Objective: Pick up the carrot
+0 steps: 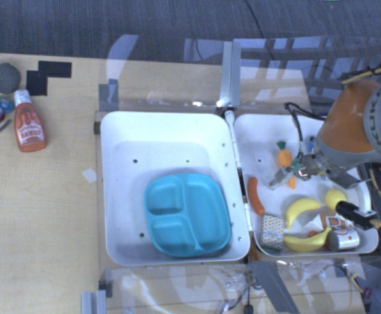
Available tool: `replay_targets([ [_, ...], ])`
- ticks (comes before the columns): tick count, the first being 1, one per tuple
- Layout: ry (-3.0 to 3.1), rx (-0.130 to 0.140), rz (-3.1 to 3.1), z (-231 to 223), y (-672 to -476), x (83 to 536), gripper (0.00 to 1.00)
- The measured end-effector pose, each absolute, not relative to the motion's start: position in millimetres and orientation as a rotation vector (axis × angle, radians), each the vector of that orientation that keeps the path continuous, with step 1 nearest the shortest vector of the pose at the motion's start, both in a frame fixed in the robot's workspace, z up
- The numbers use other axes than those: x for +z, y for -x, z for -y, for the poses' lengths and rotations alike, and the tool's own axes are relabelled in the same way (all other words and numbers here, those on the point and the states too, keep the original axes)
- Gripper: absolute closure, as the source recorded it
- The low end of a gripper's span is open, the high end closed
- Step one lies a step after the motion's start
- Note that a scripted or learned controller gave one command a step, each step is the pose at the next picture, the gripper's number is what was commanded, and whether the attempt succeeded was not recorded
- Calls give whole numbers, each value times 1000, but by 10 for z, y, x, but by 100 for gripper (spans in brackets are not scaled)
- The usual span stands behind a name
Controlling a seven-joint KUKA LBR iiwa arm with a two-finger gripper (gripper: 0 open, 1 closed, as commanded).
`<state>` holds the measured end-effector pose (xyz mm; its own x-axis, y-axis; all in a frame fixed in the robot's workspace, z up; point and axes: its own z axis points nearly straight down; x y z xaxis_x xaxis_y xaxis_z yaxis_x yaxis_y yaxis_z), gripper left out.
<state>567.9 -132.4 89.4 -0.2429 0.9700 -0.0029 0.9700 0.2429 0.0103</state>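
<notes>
Carrot [284, 156] is seen lying in the right bin [242, 175], right of frame centre, just beside the gripper [288, 175]; whether the fingers are released or clenched cannot be told

1 fixed camera, mounted above the bench [53, 201], looking down at a slant. Framed wide enough to take in both white bins [112, 195], surrounding benchtop and floor strip [112, 12] along top edge.

arm [366, 120] cut off at right edge, end effector [293, 173] finger state unclear
</notes>
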Motion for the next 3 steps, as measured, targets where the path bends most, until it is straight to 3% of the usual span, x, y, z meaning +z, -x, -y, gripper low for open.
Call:
replay_targets([
  [1,-1922,18,-2468,1307,-5707,1019,100],
  [2,-2036,7,-2386,697,-5573,2078,100],
  [3,-2036,6,-2385,698,-5572,2076,0],
])
